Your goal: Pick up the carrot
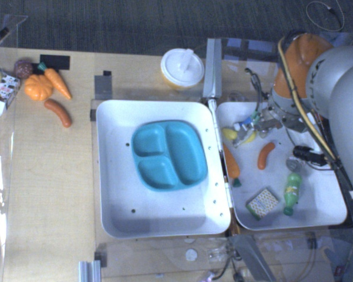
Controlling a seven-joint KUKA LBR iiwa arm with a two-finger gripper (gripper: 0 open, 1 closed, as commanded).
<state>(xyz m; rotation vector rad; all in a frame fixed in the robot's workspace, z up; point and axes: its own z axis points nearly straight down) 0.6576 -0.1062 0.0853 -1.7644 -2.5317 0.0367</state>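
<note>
Pincer (pixel 247 130) low in the right white bin (pixel 335 216), near its upper left corner, at the end of the grey arm (pixel 341 81) reaching in from the right. Apart or together: cannot tell, too cluttered with cables and small parts. Touching or almost touching the pincer's left side, a small yellow item (pixel 229 134), too blurred to name.

Just below and slightly left of the pincer, carrot (pixel 231 163), lying along the bin's left wall, green tip toward the lower edge of the view, clear of the pincer. Below and right of the pincer, close by, an orange sausage (pixel 266 155). Farther below and right, a green bottle (pixel 292 192) and beside it a checkered packet (pixel 262 202).

Well left of the pincer, the left white bin (pixel 115 216) with a blue sectioned plate (pixel 167 154). Up and left of the pincer, on the bench (pixel 41 187), a white lidded cup (pixel 182 67). Far left, well apart, a second carrot (pixel 59 82), a small pumpkin (pixel 38 87) and another sausage (pixel 59 113).
</note>
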